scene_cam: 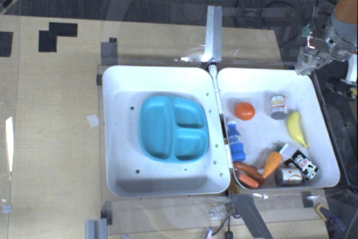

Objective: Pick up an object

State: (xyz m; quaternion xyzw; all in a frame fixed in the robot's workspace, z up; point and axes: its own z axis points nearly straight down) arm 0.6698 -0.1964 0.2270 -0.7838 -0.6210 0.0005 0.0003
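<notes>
The right bin (254,82) holds an orange round fruit (244,111), a small tin can (278,107), a banana (296,129), a blue bottle (235,143), a carrot (271,164), a red sausage (247,173), a second can (287,176) and a black-and-white box (305,164). My gripper (307,60) hangs above the bin's far right corner, away from all of them. Nothing shows between its fingers.
The left bin (120,120) carries a blue divided plate (172,127). A metal post (213,33) stands behind the divider between the bins. Cables lie on the dark floor at the back.
</notes>
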